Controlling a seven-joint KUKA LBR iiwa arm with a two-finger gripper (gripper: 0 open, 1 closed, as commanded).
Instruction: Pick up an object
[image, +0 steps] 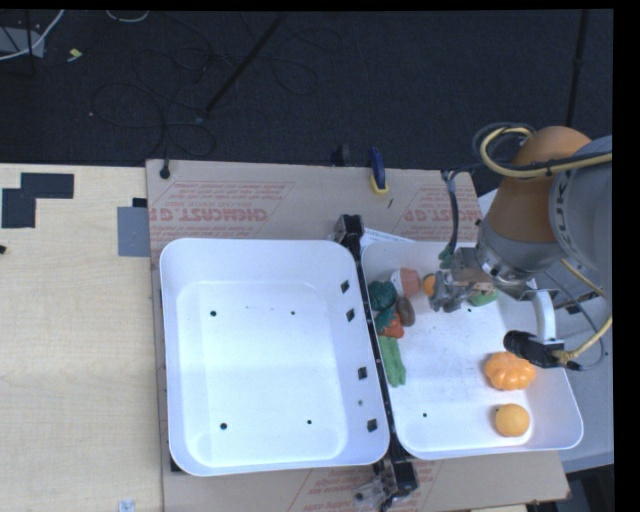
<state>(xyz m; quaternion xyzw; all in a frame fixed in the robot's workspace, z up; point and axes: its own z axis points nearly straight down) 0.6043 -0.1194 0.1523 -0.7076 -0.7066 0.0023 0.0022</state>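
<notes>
The pale wooden surface (70, 330) carries a brown cardboard sheet (260, 205) with red print, and on that sheet sit two shallow white bins of smooth, glossy plastic with rounded corners. The left bin (190, 290), well to the left of the pincer, shows a few small dark dots on its floor. The right bin (450, 440) lies under and around the pincer. Black clips run down the seam between the two bins.

The grey arm (575, 215), with its orange band, enters from the right, wrapped in yellow and black cables that hide parts of its wrist. The pincer (450, 290) hangs low over the upper part of the right bin; it is small, dark and cluttered, and I cannot tell how it stands or whether anything sits in it.

Below and to the right of the pincer lies a lumpy orange object (511, 371), ridged like a small pumpkin, and further below it a smoother round orange ball (511, 420). To the left of the pincer, against the bin's left wall, a pile of green, leafy-looking pieces (388, 335) overlaps some reddish-orange bits too jumbled to identify. A small orange item (430, 284) sits just beside the pincer on its left, partly hidden.
</notes>
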